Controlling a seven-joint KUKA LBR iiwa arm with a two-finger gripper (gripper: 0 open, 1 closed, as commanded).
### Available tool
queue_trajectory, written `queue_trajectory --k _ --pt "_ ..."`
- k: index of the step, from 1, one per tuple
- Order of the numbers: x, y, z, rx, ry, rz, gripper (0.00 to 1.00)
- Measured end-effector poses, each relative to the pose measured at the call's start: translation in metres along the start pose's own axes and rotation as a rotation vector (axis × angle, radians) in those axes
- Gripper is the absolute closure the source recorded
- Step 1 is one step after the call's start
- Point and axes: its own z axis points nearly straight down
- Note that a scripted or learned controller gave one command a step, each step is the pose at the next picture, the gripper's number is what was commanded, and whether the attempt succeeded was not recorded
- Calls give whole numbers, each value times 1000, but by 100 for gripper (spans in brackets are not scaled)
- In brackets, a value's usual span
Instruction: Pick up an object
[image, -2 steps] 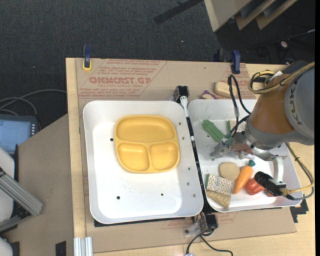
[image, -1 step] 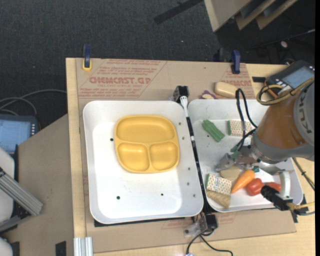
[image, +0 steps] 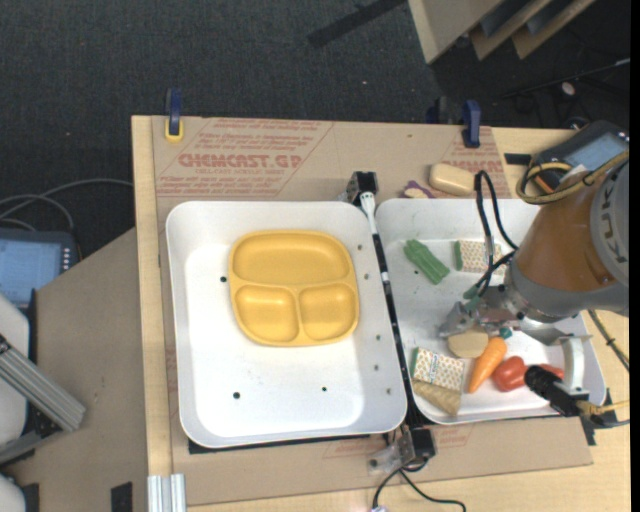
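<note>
Patterned block (image: 439, 369) below hand (image: 478, 318) over beige piece (image: 466, 345).

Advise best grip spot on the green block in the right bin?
Grip the green block across its narrow width at mid-length, coming straight down. It lies flat, long and slim, running diagonally, with bare bin floor along both long sides, so the claw likely has room there.

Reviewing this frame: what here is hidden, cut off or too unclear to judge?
- Gripper: its state is masked by the arm's own wrist, camera view.
- Beige round item: partly under the gripper; contact unclear.
- Right bin: far side covered by the arm.
- Patterned packet: print too small.
</note>
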Motion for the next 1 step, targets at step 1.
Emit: queue_trajectory --k 1 --pt "92 42 -95 -10 0 -10 100"
